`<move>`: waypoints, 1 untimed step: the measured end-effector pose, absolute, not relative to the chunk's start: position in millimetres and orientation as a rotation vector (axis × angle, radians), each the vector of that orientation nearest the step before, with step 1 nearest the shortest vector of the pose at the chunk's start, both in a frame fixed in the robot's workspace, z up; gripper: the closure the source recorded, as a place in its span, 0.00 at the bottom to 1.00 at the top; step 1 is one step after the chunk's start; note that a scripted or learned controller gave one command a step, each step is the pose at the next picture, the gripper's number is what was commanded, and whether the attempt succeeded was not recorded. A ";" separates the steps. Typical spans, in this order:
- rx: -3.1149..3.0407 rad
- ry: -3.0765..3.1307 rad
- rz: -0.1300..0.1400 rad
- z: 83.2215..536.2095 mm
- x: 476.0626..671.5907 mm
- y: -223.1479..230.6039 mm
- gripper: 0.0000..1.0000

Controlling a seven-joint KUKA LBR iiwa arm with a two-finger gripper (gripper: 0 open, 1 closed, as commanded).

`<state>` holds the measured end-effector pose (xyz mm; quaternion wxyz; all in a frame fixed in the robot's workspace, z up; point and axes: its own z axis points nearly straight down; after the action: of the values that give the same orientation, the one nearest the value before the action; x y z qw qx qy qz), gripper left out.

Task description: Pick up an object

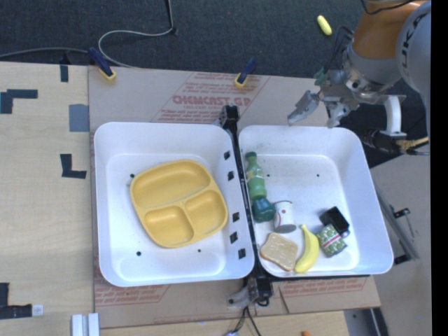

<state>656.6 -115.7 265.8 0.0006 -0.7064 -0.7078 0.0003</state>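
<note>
Objects for picking all lie loose in the right bin (pixel 350 149), none lifted, so the whole pick is left to do. Going left to right: the green bottle (pixel 254 177) lies along the bin's 9 o'clock wall, a small white cup (pixel 283 215) near the middle, a slice of toast (pixel 279 251) and a yellow banana (pixel 306 248) touching at 6 o'clock, a black-and-green block (pixel 332 231) at 4 o'clock. My gripper (pixel 316 114) hangs open and empty past the bin's 12 o'clock rim.
</note>
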 end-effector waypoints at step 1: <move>-2.220 -2.220 0.005 182.1 652.4 -152.4 0.00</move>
<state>652.4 -152.4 182.1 0.0008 -0.7071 -0.7071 0.0016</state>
